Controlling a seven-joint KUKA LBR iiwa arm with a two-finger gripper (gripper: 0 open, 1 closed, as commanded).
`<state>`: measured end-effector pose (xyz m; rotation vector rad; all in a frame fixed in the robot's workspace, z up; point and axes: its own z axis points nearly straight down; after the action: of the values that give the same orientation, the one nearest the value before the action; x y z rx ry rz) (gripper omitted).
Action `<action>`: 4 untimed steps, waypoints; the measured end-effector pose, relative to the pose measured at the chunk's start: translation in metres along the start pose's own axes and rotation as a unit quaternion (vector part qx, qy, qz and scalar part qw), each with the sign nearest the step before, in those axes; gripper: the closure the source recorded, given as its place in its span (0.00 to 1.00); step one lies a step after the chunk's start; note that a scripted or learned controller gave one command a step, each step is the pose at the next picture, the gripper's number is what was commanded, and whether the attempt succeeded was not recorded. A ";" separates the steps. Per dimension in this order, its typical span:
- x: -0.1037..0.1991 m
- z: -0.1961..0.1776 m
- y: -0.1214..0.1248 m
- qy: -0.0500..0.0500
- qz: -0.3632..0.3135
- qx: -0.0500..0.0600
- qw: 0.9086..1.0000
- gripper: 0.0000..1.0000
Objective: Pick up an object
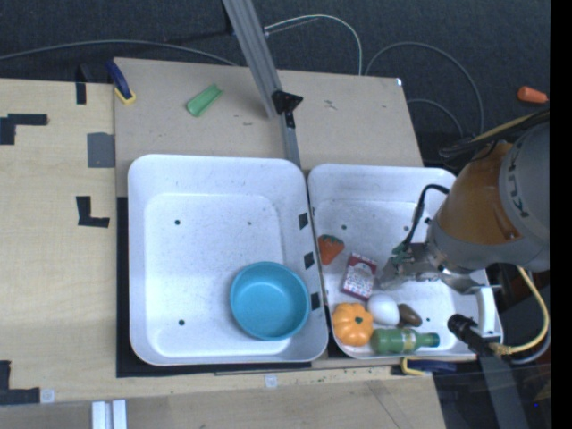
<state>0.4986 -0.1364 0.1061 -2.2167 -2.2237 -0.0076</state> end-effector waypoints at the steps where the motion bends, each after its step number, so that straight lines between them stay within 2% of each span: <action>1: -0.008 -0.046 0.004 -0.003 0.001 0.000 1.000 1.00; 3: -0.001 -0.156 0.008 -0.003 0.001 -0.001 1.000 1.00; 4: 0.042 -0.144 0.017 -0.002 -0.001 0.002 1.000 1.00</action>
<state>0.5156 -0.0947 0.2500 -2.2139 -2.2255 0.0017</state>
